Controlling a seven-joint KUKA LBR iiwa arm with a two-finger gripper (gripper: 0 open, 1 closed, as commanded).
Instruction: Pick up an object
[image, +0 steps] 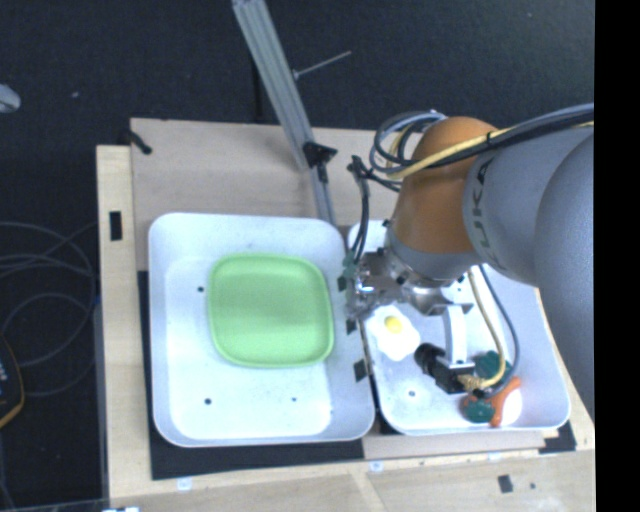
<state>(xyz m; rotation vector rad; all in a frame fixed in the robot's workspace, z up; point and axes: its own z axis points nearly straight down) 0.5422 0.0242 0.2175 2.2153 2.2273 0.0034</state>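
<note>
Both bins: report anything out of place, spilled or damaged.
Nothing stands out. The green plate lies flat in the left bin. In the right bin, a fried-egg toy sits near the inner wall and small orange and teal pieces cluster at the near corner. No spill or damage shows.

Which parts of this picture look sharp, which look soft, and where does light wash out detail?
Camera view: the green plate is sharp and evenly lit; the left bin is bright white, nearly washed out; the arm looks soft, near the lens; shadows are faint.
</note>
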